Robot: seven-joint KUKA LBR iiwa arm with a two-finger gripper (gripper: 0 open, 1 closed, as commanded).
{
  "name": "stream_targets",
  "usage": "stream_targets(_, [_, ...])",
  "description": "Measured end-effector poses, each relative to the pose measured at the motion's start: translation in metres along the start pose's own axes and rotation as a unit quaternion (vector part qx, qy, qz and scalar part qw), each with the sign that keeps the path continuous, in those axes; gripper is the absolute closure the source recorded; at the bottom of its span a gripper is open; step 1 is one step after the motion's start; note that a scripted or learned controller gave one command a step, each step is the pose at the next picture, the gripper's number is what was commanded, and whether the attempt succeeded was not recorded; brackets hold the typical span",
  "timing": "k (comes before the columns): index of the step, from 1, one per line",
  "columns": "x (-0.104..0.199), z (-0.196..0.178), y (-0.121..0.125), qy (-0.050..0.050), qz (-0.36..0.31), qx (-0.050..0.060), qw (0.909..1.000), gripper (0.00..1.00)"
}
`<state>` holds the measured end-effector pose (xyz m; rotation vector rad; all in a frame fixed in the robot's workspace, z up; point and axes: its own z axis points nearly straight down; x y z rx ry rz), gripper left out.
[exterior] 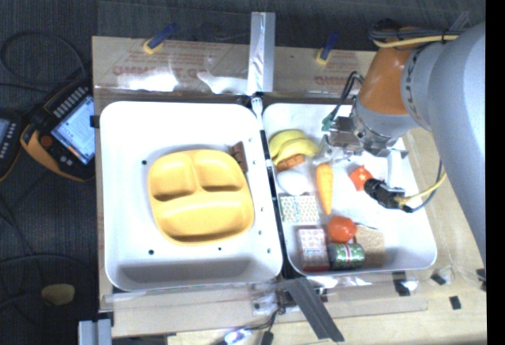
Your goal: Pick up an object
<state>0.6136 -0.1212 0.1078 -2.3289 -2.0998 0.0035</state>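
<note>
My gripper hangs over the right bin, near its upper middle. Just below and left of it lies an orange carrot. A yellow banana rests at the bin's upper left, with a white egg-like piece under it. A small red item sits right of the carrot, partly behind the wrist. Lower down are a red tomato, a green can, a pink box and a patterned box. The arm hides the fingers.
The left bin holds a yellow divided plate and a small brown item at the plate's upper right. A handheld controller lies off the bench at left. Clamps and tape mark the back edge.
</note>
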Motion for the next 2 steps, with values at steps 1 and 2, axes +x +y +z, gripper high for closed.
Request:
stream_targets(1, [0.056, -0.116, 0.001, -0.002, 0.042, -0.002, 0.9991, 1.00])
stream_targets(2, [0.059, -0.141, 0.024, -0.003, -0.036, -0.002, 0.9993, 1.00])
